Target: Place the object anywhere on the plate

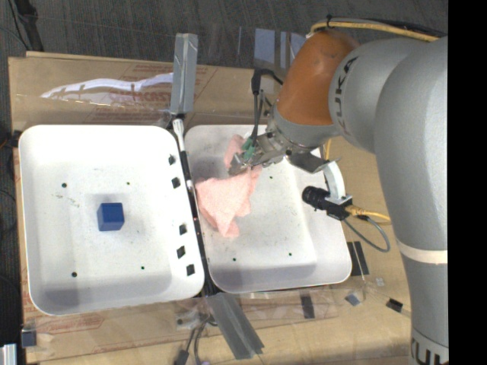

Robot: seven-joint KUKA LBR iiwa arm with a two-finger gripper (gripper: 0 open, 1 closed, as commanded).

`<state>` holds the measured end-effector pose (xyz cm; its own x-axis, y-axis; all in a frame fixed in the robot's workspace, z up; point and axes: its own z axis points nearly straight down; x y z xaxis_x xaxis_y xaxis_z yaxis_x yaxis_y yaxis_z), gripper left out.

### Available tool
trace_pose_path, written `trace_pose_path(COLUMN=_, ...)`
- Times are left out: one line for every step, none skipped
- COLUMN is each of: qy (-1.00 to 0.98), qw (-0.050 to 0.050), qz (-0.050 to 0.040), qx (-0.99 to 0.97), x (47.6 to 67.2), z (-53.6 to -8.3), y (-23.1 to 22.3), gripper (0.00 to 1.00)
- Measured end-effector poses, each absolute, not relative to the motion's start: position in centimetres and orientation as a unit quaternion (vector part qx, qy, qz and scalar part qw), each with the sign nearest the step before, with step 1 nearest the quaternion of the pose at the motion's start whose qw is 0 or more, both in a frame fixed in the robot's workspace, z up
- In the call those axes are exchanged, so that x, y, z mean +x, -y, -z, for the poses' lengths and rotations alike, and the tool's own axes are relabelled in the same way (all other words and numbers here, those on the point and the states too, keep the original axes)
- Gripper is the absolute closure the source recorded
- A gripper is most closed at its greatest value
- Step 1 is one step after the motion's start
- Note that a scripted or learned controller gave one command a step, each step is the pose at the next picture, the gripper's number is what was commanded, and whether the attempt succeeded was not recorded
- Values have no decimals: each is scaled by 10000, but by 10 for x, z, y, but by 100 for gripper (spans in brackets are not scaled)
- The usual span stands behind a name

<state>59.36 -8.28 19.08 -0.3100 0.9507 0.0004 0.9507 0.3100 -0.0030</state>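
Observation:
A small blue cube (111, 216) rests on the floor of the left bin (46, 166), left of its middle. In the right bin (304, 242) a pale pink plate (224, 200) lies near the left wall, and it looks tilted or crumpled, with its upper part rising toward the gripper. My gripper (249, 160) hangs over the plate's upper edge at the back of the right bin, touching or very close to the pink material. The wrist hides the contact point. The cube is far from the gripper, in the other bin.
A divider with black clips (185, 204) separates the two bins. A black connector and yellow cable (335, 204) hang from the wrist over the right bin's right side. The large grey arm (403, 128) covers the right of the bench.

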Motion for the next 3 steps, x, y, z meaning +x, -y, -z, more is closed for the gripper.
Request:
trace_pose_path(qy=8111, qw=6, qz=-5, qx=-5850, x=594, z=-232, y=82, gripper=100)
trace_pose_path(qy=9126, qw=7, qz=-5, qx=-4089, x=597, z=-222, y=32, gripper=100)
trace_pose_path(qy=9763, qw=-4, qz=-4, qx=-2165, x=597, z=-231, y=-25, gripper=100)
